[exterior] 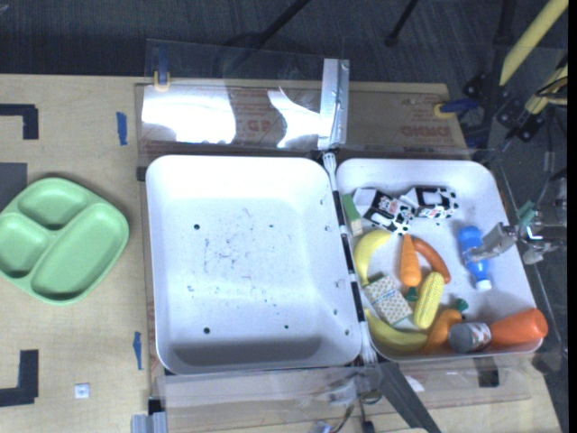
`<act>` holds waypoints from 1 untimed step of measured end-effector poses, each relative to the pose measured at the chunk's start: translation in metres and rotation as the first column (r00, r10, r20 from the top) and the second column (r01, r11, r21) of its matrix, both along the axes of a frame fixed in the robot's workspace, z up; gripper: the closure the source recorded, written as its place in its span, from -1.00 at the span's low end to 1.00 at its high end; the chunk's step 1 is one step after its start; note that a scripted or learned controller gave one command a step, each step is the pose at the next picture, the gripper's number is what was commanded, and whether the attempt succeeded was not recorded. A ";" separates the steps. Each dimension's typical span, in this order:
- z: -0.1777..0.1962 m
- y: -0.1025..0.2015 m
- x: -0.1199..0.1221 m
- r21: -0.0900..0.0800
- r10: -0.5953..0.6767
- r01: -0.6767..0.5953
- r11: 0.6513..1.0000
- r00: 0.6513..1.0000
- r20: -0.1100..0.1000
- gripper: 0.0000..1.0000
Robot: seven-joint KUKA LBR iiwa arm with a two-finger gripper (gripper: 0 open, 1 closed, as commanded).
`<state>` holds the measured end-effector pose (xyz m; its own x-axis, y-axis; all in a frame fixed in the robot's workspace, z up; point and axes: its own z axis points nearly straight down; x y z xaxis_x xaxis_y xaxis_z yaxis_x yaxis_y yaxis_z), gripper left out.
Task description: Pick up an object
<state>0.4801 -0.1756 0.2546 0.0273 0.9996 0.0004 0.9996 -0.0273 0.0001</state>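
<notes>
Two shallow white bins are seen from above, side by side on a pale wooden bench (72, 106). The left bin (239, 260) fills the middle of the frame; its floor is marked only by faint scuffs and a few dark dots. The right bin (424, 174) sits at centre right and is crowded with small things.

Along the top of the right bin, black-and-white patterned pieces (410, 206) are laid; any print on them is too small to be read. Below them, a banana (368, 253) is curved down the bin's left side. A carrot (409, 260) is stood beside it, and an ear of corn (427, 298) is tilted just below. A pale speckled block (389, 299) is rested against the banana. A blue and white bottle (473, 255) is laid toward the right wall, and an orange bottle with a grey cap (500, 330) is laid along the bottom edge.

The gripper (507, 235) is seen at the right rim, just beside the blue and white bottle. Whether it is released or clenched cannot be told, and nothing can be seen in its grasp.

A green divided plate (61, 239) is placed at far left on the bench. Red lettering on brown cardboard (424, 115) behind the bins is present but cannot be read. A clear sheet (234, 97) glares white at upper centre.
</notes>
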 end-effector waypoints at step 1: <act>-0.063 -0.046 -0.001 0.001 0.277 -0.277 0.961 0.961 0.000 -1.00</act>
<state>0.4795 -0.2216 0.1911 -0.2503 0.9682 0.0010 0.9682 0.2503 0.0000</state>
